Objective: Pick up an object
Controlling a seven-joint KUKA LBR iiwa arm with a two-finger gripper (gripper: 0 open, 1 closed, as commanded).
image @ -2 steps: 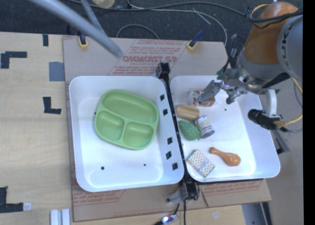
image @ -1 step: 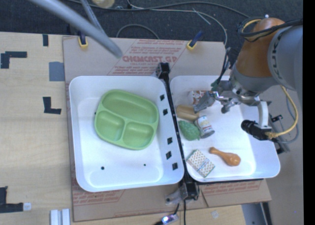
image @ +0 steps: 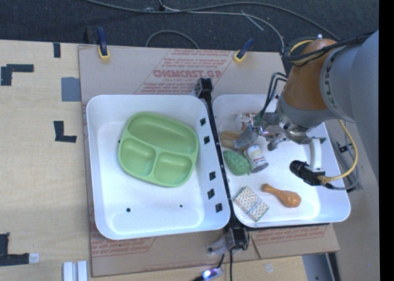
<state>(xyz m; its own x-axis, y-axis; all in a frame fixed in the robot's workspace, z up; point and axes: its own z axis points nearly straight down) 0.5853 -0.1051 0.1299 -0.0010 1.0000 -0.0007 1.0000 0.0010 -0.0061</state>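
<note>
My gripper (image: 257,138) hangs low over the upper middle of the right bin (image: 329,215), its dark fingers above a small can (image: 257,157) with a red label. A green soft toy (image: 236,162) lies just left of the can. An orange drumstick-shaped toy (image: 282,195) rests lower right, and a patterned flat packet (image: 250,203) lies near the bin's front. A tan object (image: 231,138) sits left of the gripper. Nothing shows between the fingers, and their spread is hidden by clutter.
The left bin (image: 111,212) holds a green divided plate (image: 158,149). A black divider (image: 211,150) runs between the bins. A black cable end (image: 306,172) and yellow hose hang off the arm over the right bin. Clamps hold the cardboard base at the back.
</note>
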